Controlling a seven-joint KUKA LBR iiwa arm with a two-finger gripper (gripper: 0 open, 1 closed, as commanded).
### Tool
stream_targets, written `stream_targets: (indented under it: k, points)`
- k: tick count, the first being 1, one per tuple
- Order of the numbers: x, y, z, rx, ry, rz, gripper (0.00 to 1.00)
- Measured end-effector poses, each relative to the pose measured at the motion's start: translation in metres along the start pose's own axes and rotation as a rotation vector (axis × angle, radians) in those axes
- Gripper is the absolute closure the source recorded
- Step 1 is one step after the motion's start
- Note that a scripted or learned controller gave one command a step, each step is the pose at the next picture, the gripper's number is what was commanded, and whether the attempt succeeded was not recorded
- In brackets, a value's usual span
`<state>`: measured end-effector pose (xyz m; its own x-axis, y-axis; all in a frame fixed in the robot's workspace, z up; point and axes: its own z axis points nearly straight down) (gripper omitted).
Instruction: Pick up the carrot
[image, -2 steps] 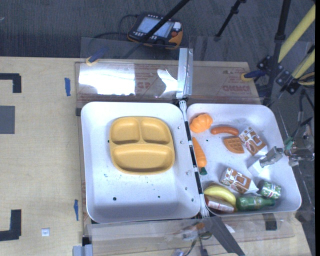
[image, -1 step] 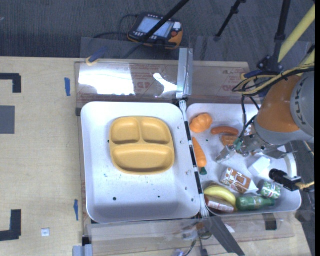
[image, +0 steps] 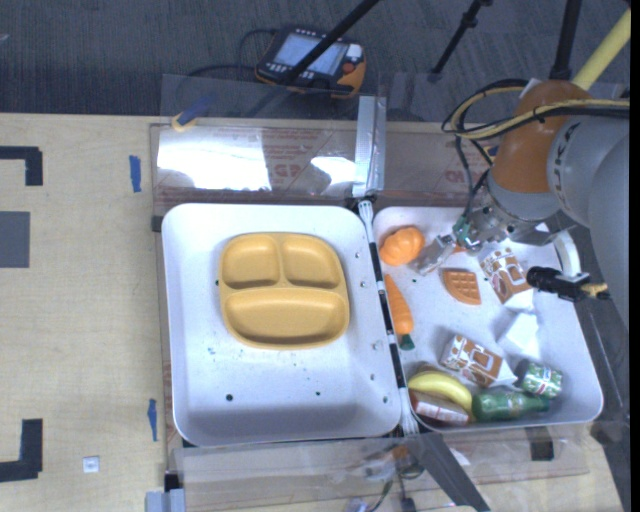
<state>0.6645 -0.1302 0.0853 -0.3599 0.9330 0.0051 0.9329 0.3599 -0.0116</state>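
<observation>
The carrot (image: 400, 308) is a slim orange root with a green stub at its near end. It lies along the left wall of the right bin (image: 580, 330), pointing toward and away from the camera. My gripper (image: 440, 252) hangs low over the back of the right bin, up and to the right of the carrot and apart from it. It sits just right of a round orange fruit (image: 402, 245). The grey arm with its orange band (image: 535, 150) reaches in from the back right.
The right bin also holds a waffle (image: 461, 286), a printed packet (image: 503, 272), a snack box (image: 472, 358), a banana (image: 440, 388), a green bottle (image: 505, 403) and a can (image: 541, 379). A yellow divided plate (image: 285, 288) lies in the left bin (image: 190, 330).
</observation>
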Motion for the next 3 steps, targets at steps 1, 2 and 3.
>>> stream_targets:
  k: [1, 2, 3]
  points:
    - [0.0232, 0.0089, -0.0004, 0.001, -0.005, 0.119, 0.00]
    - [0.0231, 0.0091, -0.0003, 0.001, -0.002, 0.010, 0.00]
    - [0.0253, 0.0091, 0.0010, 0.002, -0.001, 0.118, 0.00]
